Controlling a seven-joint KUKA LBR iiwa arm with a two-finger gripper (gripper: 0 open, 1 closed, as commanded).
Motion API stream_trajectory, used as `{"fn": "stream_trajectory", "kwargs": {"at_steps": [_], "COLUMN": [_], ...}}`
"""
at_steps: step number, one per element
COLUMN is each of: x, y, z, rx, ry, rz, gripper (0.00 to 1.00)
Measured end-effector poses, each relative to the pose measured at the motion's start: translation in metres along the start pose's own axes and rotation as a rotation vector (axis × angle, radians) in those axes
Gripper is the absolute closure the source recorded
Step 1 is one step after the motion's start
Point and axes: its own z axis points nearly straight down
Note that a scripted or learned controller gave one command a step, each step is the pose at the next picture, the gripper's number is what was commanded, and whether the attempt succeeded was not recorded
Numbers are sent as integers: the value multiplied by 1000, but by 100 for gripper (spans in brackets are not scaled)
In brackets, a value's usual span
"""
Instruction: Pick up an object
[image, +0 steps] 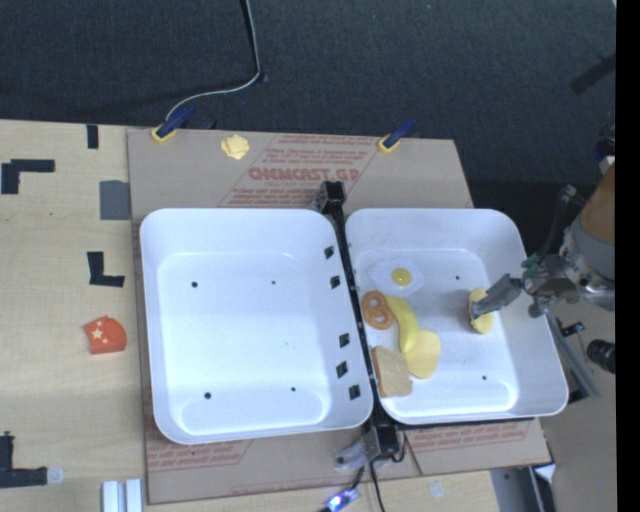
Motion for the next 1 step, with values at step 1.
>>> {"fn": "stream_trajectory", "kwargs": {"at_steps": [1], "x": [73], "y": [20], "z": [23], "rx": [2], "ry": [2], "rz": [-6], "gripper": [0]}}
